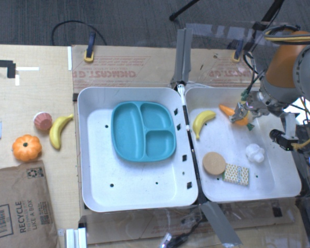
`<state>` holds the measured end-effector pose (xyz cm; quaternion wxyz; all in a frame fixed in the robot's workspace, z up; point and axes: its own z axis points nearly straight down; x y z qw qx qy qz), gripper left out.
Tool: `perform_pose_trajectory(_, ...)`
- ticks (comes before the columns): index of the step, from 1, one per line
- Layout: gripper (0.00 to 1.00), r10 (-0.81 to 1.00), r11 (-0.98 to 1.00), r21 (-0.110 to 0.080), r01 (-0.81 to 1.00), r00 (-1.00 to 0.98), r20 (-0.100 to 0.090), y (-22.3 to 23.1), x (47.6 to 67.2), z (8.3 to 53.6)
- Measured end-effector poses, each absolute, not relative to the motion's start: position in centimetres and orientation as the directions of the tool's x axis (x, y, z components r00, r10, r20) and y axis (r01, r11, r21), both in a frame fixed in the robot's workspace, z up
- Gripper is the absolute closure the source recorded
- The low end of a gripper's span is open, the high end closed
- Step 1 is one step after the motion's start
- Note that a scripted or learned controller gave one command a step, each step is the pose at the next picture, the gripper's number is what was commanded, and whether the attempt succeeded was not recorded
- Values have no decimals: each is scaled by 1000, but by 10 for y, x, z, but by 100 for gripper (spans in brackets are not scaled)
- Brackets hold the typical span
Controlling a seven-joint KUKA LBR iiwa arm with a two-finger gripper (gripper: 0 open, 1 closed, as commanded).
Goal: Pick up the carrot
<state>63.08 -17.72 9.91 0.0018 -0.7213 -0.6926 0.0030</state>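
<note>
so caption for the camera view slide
Gripper at the carrot in the right bin, beside a banana.

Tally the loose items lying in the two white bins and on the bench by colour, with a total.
Yellow: 2, banana in right bin, banana on bench
Orange: 2, carrot, pumpkin
Blue: 1, divided plate
Tan: 1, round disc
White: 1, lump
Pink: 1, cupcake
Patterned: 1, packet
Total: 9

Banana (202,122) just beside carrot (232,113)
</note>
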Motion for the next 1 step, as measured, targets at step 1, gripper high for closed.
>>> perform_pose_trajectory(1, 100, 984, 178, 0, 984, -178, -1, -62, 649, 214)
